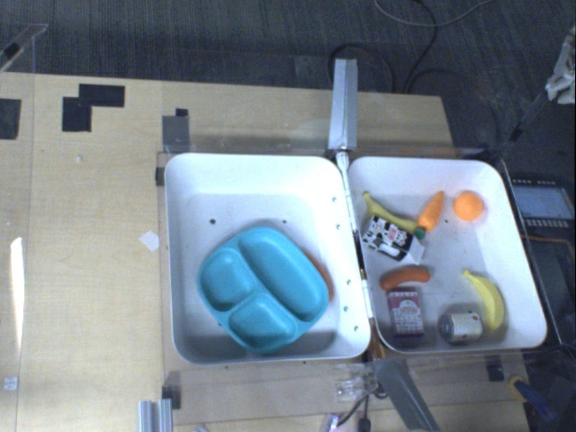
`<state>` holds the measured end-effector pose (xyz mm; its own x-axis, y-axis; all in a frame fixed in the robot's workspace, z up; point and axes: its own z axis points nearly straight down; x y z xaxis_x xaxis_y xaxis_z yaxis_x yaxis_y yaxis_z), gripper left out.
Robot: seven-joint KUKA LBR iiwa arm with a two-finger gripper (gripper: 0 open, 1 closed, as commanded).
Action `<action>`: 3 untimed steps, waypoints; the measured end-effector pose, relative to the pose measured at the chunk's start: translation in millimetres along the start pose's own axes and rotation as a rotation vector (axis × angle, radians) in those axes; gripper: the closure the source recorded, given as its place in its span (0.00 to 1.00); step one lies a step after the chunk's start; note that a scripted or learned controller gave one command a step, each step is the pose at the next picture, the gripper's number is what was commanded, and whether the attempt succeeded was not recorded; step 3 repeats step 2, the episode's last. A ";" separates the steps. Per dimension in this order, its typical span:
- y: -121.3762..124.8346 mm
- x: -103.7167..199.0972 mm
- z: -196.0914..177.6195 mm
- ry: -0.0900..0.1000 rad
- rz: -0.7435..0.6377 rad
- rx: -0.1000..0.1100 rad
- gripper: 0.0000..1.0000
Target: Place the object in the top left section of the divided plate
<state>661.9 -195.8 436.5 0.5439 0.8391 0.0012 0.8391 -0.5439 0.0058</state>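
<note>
— What's biggest on the wooden bench (81, 241)?
— Two white bins, touching side by side. The left bin (189, 241) holds the blue divided plate (263, 286), lying flat at a slant, three sections facing up. A brownish edge (321, 275) peeks from under its right rim.
— And the objects?
— All in the right bin (522, 268), well apart from the plate: a banana (487, 297), a dark red tin (406, 313), a silver can (462, 325) on its side, a sausage (405, 277), a black-and-white packet (385, 237), a smaller banana (389, 216), a carrot (432, 209) and an orange (468, 206).
</note>
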 end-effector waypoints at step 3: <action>-37.9 -23.3 201.3 0.002 -0.010 -0.002 1.00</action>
